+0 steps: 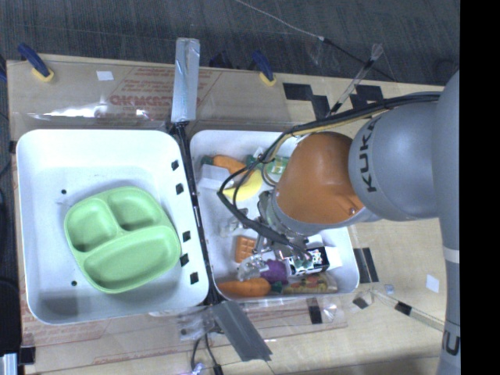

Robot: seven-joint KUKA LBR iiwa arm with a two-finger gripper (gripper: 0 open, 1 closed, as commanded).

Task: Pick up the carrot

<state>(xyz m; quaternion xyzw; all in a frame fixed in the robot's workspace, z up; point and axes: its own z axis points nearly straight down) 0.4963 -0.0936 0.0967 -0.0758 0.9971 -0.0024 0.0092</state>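
1. The arm (391,162) covers much of the right bin (205,209) — items beneath are hidden.
2. The gripper (269,266) sits in clutter — finger state unclear.
3. The arm runs off the right edge.

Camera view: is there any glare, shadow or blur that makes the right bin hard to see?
Camera view: sharp overall; soft glare on the grey and orange arm, whose bulk covers much of the shallow white right bin; the orange carrot at the bin's near wall is evenly lit; faint shadow inside the white left bin.
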